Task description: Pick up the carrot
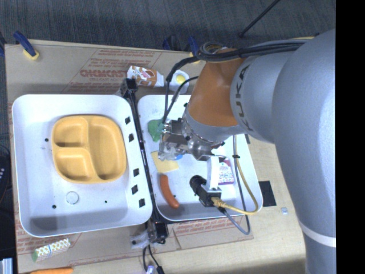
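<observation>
The carrot point(168, 191) lies flat near the front of the right bin point(251, 201), a smooth orange stub apart from the other items, so a grasp from above looks feasible. The gripper point(170, 147) hangs above a pale yellow slab point(167, 165), beside a green lump point(155, 129); whether it is wide or narrow I cannot tell. The left bin point(28, 153) holds a yellow divided tray point(88, 148), glossy plastic.

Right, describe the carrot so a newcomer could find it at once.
Start at the right bin, the one under the grey arm. Near its front left corner lies the carrot, a short orange stick just below a pale yellow slice. It is the only long orange thing in that bin.
</observation>
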Controlling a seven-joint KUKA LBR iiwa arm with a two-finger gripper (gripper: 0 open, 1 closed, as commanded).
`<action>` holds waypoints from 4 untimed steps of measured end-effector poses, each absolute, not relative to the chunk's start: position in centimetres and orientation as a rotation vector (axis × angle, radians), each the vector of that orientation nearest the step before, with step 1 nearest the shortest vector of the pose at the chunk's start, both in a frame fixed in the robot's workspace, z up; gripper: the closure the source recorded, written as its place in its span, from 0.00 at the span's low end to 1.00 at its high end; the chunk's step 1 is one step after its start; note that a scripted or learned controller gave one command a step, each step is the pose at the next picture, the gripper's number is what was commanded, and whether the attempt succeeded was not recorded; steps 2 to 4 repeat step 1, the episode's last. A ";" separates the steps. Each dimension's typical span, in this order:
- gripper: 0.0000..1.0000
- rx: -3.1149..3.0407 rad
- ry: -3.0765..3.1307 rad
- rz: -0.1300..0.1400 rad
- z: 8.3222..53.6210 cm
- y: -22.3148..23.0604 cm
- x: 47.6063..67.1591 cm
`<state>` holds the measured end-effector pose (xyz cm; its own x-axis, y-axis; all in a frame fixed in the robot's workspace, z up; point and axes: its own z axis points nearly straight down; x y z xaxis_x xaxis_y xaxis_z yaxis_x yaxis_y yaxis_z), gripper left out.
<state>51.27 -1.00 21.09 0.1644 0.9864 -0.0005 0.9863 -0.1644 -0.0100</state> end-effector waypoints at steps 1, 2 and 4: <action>0.00 -2.391 -2.027 0.011 21.1 -1.0 51.3; 0.00 -2.391 -2.027 0.011 21.1 -1.0 51.3; 0.00 -2.391 -2.027 0.011 21.1 -1.0 51.3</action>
